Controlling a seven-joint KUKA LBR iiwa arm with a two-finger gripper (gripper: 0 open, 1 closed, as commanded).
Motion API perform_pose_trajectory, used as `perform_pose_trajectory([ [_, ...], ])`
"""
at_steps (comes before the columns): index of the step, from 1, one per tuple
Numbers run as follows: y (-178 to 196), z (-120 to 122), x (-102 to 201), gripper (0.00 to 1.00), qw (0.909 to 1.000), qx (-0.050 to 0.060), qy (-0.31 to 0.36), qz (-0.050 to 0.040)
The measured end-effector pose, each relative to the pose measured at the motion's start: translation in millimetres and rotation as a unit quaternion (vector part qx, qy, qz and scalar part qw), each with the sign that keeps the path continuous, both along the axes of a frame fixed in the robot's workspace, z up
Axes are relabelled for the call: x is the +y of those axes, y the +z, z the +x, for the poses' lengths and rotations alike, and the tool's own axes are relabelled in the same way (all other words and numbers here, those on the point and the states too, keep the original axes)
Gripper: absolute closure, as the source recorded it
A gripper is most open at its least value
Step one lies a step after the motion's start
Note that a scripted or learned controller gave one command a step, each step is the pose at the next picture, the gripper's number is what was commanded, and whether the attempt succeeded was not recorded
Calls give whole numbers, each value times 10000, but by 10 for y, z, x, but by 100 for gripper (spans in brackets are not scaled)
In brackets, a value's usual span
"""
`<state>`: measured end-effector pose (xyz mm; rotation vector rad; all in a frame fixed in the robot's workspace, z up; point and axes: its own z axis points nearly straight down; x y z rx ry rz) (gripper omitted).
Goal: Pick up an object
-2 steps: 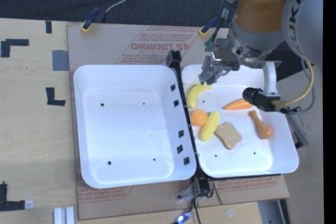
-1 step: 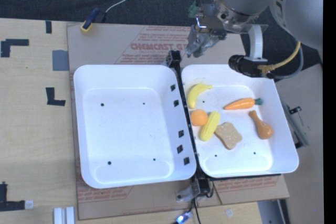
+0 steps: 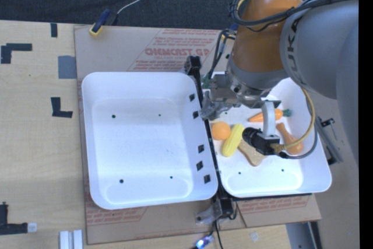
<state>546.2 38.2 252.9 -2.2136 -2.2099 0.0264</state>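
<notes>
Camera view: gripper (image 3: pixel 217 107) was seen low over right bin (image 3: pixel 291 183), just above orange ball (image 3: pixel 220 130) and corn cob (image 3: pixel 232 140); finger state could not be told. Carrot (image 3: pixel 265 116) lay near. Nothing was seen held; pick judged not yet done.

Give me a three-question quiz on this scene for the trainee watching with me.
1. True or false: the toy corn cob lies in the left bin.
2. Which sits closest to the divider between the bins? A) the toy carrot B) the orange ball C) the black part of the tool
3. Fill in: the arm hangs over the ____ bin.

Key: 1 false, it lies in the right bin; 2 B; 3 right.
</notes>
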Motion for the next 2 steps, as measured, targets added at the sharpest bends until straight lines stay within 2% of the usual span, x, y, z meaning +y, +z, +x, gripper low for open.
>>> perform_pose_trajectory([
  [1,592,313,335,100,9999,-111,33,11],
  [2,-231,-182,172,100,10000,-23,0,-2],
])
